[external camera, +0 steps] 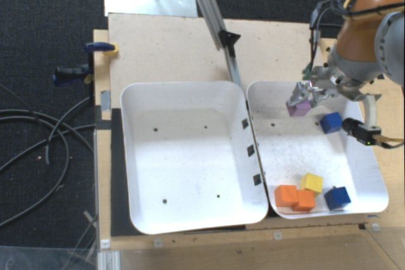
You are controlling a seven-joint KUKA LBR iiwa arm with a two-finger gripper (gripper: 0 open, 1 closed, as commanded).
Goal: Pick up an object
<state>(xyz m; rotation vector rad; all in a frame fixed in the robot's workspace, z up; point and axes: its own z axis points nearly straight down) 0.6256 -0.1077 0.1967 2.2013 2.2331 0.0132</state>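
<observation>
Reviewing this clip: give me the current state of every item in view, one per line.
claw: over the right bin's far end, at the purple block
purple block: at the claw's tip, grasp unclear
blue block: lying loose, right bin
second blue block: lying near front edge
yellow block: lying against orange blocks
orange blocks: side by side, touching

no text, label, brand, number or sign can be read anywhere: the white bins (183, 98), the coloured blocks (331, 122) and the table (171, 47) carry no legible markings.
</observation>
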